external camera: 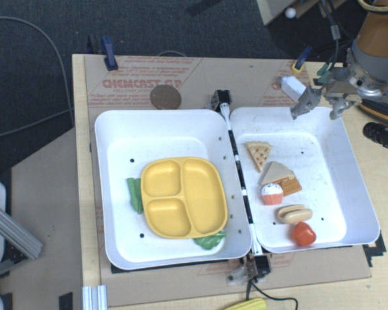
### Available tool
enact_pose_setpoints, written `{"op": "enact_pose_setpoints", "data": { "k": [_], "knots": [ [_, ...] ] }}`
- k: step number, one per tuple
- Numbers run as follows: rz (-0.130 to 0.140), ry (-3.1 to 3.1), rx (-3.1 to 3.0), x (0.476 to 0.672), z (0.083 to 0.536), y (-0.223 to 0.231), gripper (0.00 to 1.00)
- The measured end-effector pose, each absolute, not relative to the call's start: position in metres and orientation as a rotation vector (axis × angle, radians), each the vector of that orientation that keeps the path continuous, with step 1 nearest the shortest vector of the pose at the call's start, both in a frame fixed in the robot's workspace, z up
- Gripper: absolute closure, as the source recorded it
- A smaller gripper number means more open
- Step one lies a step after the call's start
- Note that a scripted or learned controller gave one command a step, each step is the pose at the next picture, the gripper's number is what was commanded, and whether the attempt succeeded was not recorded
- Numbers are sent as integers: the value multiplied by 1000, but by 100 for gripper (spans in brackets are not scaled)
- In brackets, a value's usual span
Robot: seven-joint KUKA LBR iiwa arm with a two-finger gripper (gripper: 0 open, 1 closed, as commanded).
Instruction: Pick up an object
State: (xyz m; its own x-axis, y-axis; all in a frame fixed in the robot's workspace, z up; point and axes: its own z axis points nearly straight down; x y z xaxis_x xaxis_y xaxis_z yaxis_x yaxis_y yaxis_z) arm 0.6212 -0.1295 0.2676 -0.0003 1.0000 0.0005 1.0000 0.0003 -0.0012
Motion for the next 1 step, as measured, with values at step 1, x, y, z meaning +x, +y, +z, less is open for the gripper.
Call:
{"op": "enact_pose_setpoints", "data": {
  "k": [1],
  "knots": [
    [1,-2219,-2222,581,156,-107,0]
  ]
}}
